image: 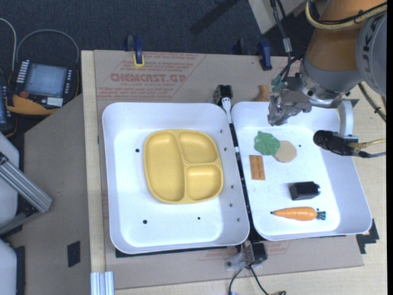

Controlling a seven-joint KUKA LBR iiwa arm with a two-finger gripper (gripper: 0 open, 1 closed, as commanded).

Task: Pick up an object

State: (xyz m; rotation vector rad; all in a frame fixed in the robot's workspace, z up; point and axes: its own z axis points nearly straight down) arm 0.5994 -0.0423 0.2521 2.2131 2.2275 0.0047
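The right bin (344, 183) holds a green leafy piece (266, 142), a tan round cookie (285, 152), a brown flat bar (257, 167), a black block (304, 190) and an orange carrot (296, 214). My gripper (279, 114) hangs over the bin's far left part, just above and behind the green piece. Its dark fingers point down close together, with nothing seen between them.
The left bin (123, 165) carries a yellow divided plate (183, 165). A black cylinder (334, 141) juts over the right bin's far right side. The arm's orange band (338, 29) looms above the bin's far edge. A small screen unit (43, 82) sits at the left.
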